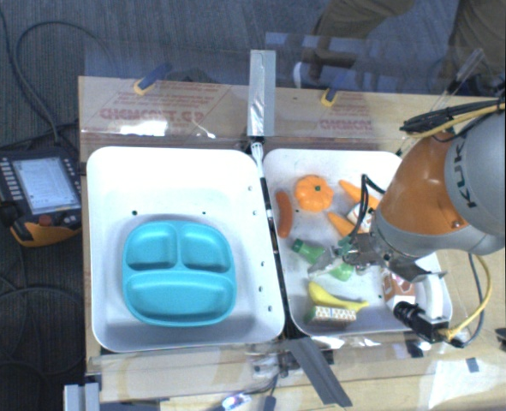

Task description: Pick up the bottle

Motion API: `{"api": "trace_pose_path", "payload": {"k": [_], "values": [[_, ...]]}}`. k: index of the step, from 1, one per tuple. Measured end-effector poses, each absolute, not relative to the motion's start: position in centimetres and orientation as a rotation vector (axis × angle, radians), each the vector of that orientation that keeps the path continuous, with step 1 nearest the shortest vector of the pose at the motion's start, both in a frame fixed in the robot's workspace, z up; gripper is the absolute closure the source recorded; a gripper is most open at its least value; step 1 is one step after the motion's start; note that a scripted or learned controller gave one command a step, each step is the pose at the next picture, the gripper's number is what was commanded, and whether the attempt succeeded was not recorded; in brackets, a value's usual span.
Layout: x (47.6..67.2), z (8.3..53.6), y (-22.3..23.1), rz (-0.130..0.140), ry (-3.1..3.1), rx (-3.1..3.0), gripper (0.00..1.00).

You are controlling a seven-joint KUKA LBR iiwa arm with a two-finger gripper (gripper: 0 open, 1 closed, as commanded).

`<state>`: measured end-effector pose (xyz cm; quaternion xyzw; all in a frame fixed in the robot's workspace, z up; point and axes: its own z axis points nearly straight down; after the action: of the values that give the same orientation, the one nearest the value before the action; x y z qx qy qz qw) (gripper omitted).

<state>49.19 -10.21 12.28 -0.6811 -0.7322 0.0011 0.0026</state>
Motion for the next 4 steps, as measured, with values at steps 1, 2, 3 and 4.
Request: {"api": "trace_pose_path", "payload": {"k": [1,2,3,4], "values": [[49.2,13.1,-10.2,0.003,-2.294,-2.135,1.00],[49.2,13.1,-10.2,0.004,-2.294,-2.135,0.00],[50.3,9.0,-10.4,-0.005,-2.506,-1.903,0.00],[48.4,18.3,-5.1,0.000,-2.689,-1.620,0.00]]}}
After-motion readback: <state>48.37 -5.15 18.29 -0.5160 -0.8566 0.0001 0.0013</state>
